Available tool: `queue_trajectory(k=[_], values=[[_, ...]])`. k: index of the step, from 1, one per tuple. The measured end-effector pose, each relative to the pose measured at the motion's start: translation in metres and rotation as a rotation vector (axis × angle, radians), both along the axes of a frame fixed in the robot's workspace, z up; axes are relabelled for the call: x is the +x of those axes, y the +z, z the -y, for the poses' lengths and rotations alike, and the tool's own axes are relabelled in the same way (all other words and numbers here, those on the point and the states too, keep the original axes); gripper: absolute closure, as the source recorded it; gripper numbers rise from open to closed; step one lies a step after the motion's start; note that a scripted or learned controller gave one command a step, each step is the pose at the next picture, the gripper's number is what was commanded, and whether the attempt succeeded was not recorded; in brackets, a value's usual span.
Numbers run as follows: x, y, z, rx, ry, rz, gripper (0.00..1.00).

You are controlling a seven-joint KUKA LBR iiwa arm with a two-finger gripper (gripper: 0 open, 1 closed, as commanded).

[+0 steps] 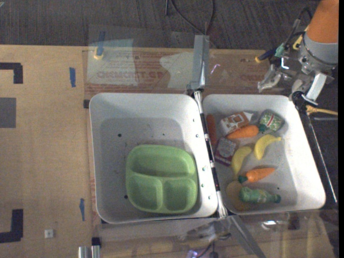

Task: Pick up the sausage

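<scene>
Nearest the camera, at the front edge of the right bin [309, 195], lies a green bottle-shaped item [258, 196], with a carrot [259, 173] just behind it and two bananas [252, 152] toward the middle. Against that bin's left wall, at the back, rests the sausage [212, 130], lying lengthwise along the wall beside a small carton [235, 122], a second carrot [243, 133] and a flat packet [225, 151]; the left bin [107, 114] carries a green divided plate [160, 179]. Beyond the right bin's back right corner, over the tabletop [43, 160], hangs the tool [290, 85], well apart from the sausage; whether it is released or clenched cannot be told.
</scene>
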State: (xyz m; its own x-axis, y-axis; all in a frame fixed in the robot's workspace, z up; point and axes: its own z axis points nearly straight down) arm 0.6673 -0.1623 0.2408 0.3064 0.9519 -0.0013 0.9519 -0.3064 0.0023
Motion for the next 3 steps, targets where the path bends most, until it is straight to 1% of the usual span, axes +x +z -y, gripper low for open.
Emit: queue_trajectory(k=[1,2,3], values=[[-0.001,-0.109,-0.067,0.003,-0.030,-0.004,0.00],[-0.015,-0.149,-0.066,0.003,-0.097,0.012,0.00],[-0.016,-0.139,-0.066,0.003,-0.097,0.009,1.00]])
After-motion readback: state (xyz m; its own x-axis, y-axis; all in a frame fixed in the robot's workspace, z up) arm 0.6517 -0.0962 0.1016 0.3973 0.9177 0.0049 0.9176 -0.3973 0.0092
